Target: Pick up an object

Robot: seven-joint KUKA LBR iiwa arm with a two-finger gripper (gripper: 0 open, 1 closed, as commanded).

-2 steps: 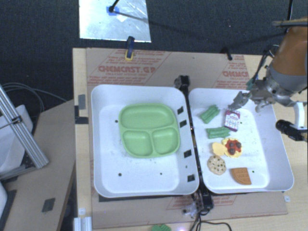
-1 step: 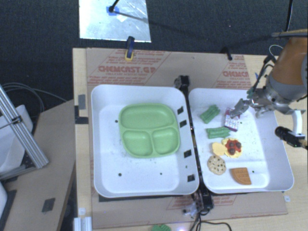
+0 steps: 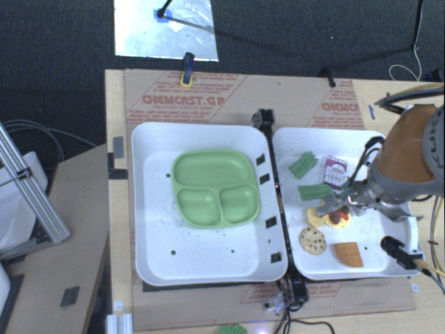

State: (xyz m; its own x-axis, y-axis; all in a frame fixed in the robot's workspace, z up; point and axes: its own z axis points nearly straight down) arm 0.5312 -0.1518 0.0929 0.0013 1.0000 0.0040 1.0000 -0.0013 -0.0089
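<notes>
Claw [image 3: 338,208] low in the right bin [image 3: 292,145], down among the toy food; its grip cannot be told from here. Red-and-yellow piece [image 3: 338,219] lies just under it, cookie [image 3: 313,240] and cracker [image 3: 348,254] beyond. Nothing visibly lifted; pick not yet done.

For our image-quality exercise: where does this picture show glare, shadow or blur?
Camera view: glare on the silver sheet at top; soft shadow under the end effector over the right bin; small food items there look slightly soft; the green tray is evenly lit.
</notes>
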